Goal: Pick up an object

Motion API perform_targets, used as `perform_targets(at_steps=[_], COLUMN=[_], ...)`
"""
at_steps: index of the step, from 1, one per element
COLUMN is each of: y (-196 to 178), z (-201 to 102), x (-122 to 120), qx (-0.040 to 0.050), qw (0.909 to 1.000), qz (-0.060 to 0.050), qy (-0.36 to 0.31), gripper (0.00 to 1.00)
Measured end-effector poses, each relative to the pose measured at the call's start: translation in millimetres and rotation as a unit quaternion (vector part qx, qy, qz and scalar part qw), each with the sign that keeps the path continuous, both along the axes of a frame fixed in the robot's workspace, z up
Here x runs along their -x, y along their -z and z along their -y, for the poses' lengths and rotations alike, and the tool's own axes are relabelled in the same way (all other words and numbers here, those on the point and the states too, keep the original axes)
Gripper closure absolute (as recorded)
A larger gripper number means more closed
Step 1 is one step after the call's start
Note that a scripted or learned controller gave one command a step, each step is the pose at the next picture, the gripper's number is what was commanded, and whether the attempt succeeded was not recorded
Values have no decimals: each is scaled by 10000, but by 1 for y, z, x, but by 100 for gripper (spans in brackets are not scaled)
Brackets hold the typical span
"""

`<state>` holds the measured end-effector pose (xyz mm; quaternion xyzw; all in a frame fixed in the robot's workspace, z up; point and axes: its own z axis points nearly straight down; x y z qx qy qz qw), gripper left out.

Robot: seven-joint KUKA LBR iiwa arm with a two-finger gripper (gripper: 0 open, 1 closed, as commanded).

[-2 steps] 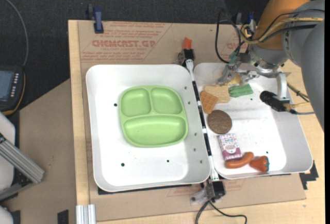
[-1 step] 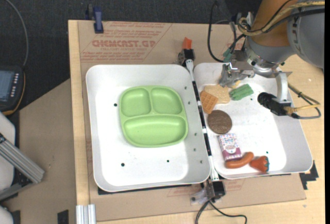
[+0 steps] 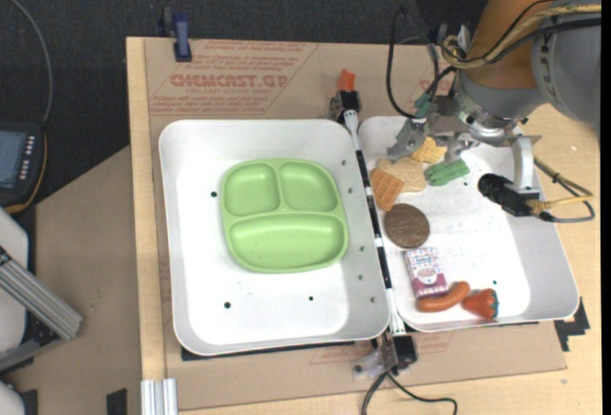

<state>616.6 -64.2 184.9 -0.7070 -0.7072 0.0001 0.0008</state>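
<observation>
The arm (image 3: 520,41) hides part of the pincer (image 3: 434,141); its fingers' state is unclear.

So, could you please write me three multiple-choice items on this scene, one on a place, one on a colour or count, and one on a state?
1. Where is the green divided plate?
A. left bin
B. right bin
C. on the bench outside the bins

2. How many compartments does the plate have?
A. two
B. three
C. four

3. Where is the tool?
A. over the left bin
B. over the far end of the right bin
C. beyond the bench

Answers:
1 A, it lies in the middle of the left bin.
2 B, two small above one long.
3 B, it is low among the food items at the far end of the right bin.
</observation>
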Motion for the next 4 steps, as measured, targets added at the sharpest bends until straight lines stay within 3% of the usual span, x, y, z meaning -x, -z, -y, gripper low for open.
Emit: perform_targets(at_steps=[1, 2, 3, 4], y=[58, 98, 87, -5], z=[43, 75, 73, 16], x=[-49, -52, -52, 48], qx=[17, 5, 13, -13], qw=[10000, 10000, 10000, 10000], qz=[24, 30, 49, 2], qy=[11, 8, -5, -15], gripper=[0, 0, 100, 100])
